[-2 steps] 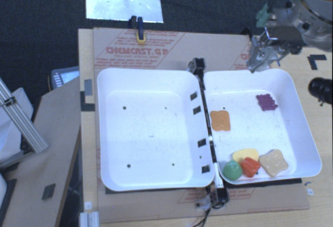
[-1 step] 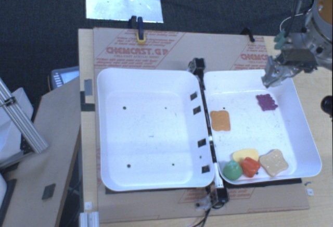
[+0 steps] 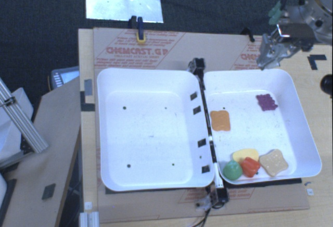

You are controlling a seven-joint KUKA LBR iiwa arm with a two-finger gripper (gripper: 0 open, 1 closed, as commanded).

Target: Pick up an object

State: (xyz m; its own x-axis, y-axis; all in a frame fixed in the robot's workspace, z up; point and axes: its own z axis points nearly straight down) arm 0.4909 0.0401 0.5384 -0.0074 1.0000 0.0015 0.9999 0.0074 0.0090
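Camera view, near to far. Nearest, in the right bin's (image 3: 299, 116) front corner, four toy foods crowd together: a green round piece (image 3: 232, 170), a red piece (image 3: 250, 166) touching it, a yellow piece (image 3: 244, 155) just behind, and a tan toast-shaped piece (image 3: 273, 162) to their right. Farther back, an orange flat piece (image 3: 220, 121) lies alone near the divider between the bins, its long axis running front to back. Beyond it, a purple grape cluster (image 3: 266, 101) sits toward the rear — the piece closest to the gripper (image 3: 269, 55), which hangs over the bin's far rim. Whether its fingers are spread or pressed together cannot be told. The grapes lie just forward of the gripper, with bare floor all round; the front cluster offers little room. The left bin (image 3: 145, 127) holds no pieces.
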